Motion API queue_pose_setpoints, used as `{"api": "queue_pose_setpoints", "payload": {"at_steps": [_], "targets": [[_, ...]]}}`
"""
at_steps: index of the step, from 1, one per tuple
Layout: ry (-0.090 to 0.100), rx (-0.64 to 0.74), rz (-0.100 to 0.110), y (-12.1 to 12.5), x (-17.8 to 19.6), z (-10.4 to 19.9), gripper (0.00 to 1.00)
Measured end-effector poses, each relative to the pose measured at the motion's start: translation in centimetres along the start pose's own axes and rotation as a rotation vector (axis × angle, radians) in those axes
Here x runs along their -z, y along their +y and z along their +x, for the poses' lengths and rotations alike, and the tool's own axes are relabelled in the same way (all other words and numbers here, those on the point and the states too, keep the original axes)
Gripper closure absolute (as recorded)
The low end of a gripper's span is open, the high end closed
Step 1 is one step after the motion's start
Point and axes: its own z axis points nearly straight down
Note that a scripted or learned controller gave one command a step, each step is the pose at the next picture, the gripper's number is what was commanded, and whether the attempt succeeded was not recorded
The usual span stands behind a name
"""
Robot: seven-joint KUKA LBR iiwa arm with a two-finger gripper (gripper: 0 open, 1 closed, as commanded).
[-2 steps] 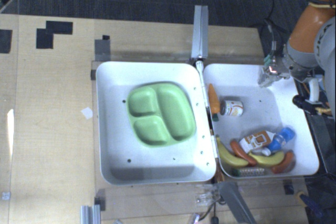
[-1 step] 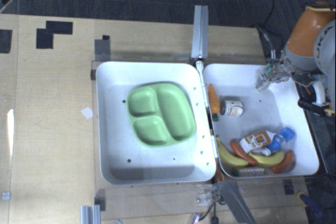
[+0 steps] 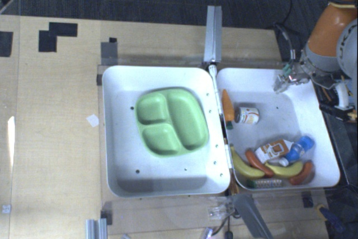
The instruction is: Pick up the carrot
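The carrot is orange with a green stub at its near end. It lies along the left wall of the right bin, just beside the divider between the two bins. My gripper hangs over the far right corner of that bin, well to the right of the carrot and apart from it. Nothing shows in the gripper.
A small jar lies just right of the carrot. At the bin's near end are piled bananas, red sausages, a carton and a blue bottle. The left bin holds a green divided plate.
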Motion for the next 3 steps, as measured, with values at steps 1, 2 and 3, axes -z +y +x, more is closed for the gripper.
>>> {"api": "queue_pose_setpoints", "payload": {"at_steps": [1, 2, 3], "targets": [[0.012, 0.006, 0.010, 0.0, -0.1, 0.5, 0.00], [0.005, -0.122, 0.008, 0.7, -1.3, 7.5, 0.00], [0.005, -0.274, 0.008, 1.9, -1.3, 11.0, 0.00]]}}
